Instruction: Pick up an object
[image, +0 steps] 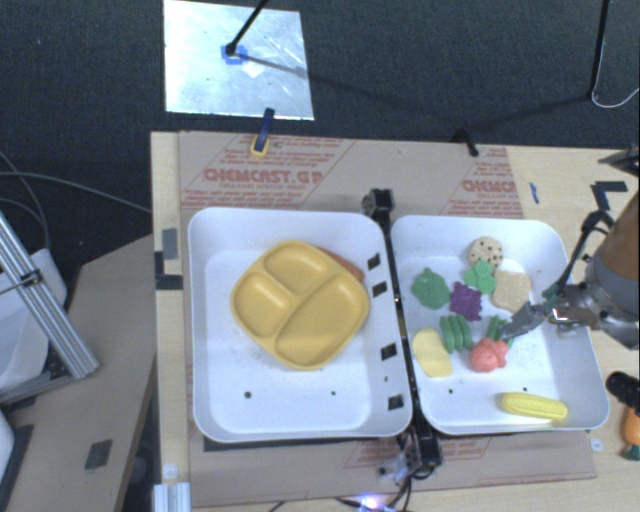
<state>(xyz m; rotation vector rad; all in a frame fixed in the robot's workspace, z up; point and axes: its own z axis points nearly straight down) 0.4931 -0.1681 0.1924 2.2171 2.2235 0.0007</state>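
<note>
Reaching in from the right, the gripper (520, 322) hangs low over the right bin (575, 365), beside the red toy (488, 355); its finger state is unclear. A yellow divided plate (300, 303) fills the left bin (215, 380).

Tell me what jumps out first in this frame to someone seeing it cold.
The yellow divided plate sits alone in the left bin. The right bin holds a cluster of toy food: a cookie, green and purple pieces, a red strawberry and a corn cob near the front edge. The gripper reaches in from the right, low over the food beside the strawberry.
</note>
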